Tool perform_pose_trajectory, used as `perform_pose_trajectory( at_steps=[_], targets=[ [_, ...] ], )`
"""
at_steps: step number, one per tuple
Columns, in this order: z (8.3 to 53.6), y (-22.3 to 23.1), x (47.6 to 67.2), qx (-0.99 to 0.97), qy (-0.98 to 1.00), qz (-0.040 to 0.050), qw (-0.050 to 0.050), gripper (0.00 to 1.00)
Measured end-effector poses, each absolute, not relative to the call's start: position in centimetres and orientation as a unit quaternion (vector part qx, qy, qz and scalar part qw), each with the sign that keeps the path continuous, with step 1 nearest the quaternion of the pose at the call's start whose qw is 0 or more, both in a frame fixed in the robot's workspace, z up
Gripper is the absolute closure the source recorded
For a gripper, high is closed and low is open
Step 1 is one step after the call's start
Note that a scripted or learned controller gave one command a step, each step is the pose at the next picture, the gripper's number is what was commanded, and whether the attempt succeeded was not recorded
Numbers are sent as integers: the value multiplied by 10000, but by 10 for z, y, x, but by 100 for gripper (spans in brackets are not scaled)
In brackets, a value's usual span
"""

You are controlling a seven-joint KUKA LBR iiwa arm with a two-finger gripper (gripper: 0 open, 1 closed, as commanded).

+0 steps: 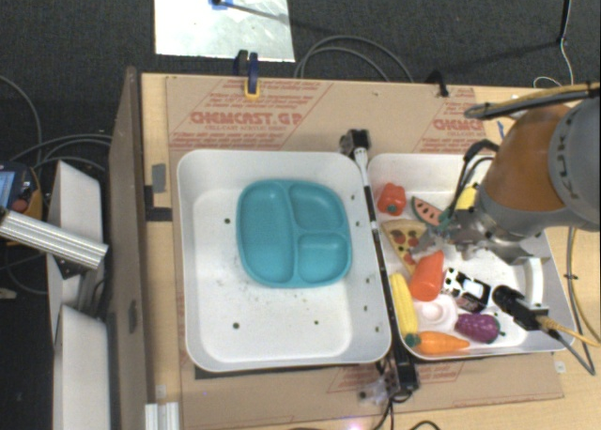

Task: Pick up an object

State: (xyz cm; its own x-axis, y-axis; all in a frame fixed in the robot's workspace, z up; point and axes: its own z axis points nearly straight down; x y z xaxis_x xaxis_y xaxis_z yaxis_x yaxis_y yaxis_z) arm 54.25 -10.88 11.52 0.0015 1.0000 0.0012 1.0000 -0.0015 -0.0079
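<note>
Two white bins sit side by side on the bench (282,118). The left bin (202,259) holds one teal divided plate (293,233). The right bin (418,170) holds all the toy food.

One yellow corn cob (403,301) lies lengthwise against the right bin's left wall and serves as the reference here. The plate is to the left of the cob, across the wall between the bins.

- One pizza slice (402,236) lies just behind the cob.
- One red-orange pepper (391,199) sits further back, behind the pizza.
- One watermelon slice (427,209) is behind and to the right of the cob, beside the pepper.
- One orange-red tapered piece (427,273) stands just to the right of the cob's far end.
- One white round piece (435,310) touches the cob's right side.
- One carrot (441,344) lies crosswise at the cob's near end, along the front wall.
- One purple piece (478,327) is to the right of the cob, past the white piece.
- One small black-and-white piece (465,287) is also to the right, behind the purple one.

That makes nine toys in all.

The end effector (449,231) is low in the right bin, behind and to the right of the cob. It sits between the watermelon slice and the tapered piece. Whether it is open or closed cannot be told, and nothing can be seen in its grasp.
</note>
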Motion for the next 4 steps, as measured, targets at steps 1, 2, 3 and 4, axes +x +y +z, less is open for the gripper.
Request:
perform_pose_trajectory(
  at_steps=[1, 2, 3, 4],
  targets=[
    [83, -135, 519, -7078, -7064, 7, 0, 0],
    [86, -97, 588, -7040, -7102, -21, -24, 0],
    [84, -94, 636, -7040, -7099, 181, 124, 0],
    [95, -91, 641, -7066, -7076, 41, -2, 100]
  ],
)
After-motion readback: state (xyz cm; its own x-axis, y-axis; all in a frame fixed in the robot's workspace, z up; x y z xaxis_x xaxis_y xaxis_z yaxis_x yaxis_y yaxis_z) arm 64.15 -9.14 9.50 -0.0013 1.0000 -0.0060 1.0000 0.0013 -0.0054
